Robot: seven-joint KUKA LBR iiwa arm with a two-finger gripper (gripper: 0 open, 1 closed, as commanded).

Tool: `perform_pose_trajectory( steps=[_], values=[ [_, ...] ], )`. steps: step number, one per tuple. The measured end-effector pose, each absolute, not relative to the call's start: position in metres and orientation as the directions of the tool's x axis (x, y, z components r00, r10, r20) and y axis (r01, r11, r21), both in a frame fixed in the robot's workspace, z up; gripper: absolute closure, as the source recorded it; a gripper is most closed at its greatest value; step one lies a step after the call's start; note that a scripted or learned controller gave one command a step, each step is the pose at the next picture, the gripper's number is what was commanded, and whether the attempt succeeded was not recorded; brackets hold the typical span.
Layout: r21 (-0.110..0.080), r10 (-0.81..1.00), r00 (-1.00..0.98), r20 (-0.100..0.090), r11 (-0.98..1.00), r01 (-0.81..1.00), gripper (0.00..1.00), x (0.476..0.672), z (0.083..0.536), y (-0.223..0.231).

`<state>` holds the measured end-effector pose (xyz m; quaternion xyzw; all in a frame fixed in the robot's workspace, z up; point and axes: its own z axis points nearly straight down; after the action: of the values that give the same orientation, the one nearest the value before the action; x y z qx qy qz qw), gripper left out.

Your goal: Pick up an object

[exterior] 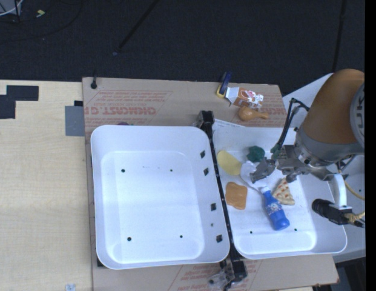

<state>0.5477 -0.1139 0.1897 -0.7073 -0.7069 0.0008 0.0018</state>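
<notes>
My gripper [274, 175] hangs over the middle of the right bin [296, 242], open, with nothing between its fingers. Just below it lies a blue bottle [275, 211] with its white cap end pointing up toward the gripper. A pizza-slice toy [284, 194] rests beside the bottle on the right. A green object [255, 153] sits just up-left of the gripper. Further left are a yellow object [229, 162] and an orange-brown bread-like piece [236, 195] near the bin's left wall.
The left bin [103, 162] stands beside the right one, with black clips [206, 119] along the divide. On the cardboard behind the bins lie an orange toy [251, 113], a red-and-white packet [248, 96] and a blue-yellow clip [224, 85].
</notes>
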Motion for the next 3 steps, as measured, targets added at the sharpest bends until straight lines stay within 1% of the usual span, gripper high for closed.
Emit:
perform_pose_trajectory(
  steps=[1, 2, 3],
  values=[
    [-0.005, 1.0, 0.006, 0.001, -0.006, 1.0, 0.0, 0.498, 0.083, -0.162],
    [-0.002, 1.0, 0.008, 0.002, -0.008, 1.0, 1.0, 0.5, 0.098, -0.161],
    [0.003, 1.0, -0.003, 0.0, 0.003, 1.0, 1.0, 0.554, 0.123, -0.14]
  ],
)
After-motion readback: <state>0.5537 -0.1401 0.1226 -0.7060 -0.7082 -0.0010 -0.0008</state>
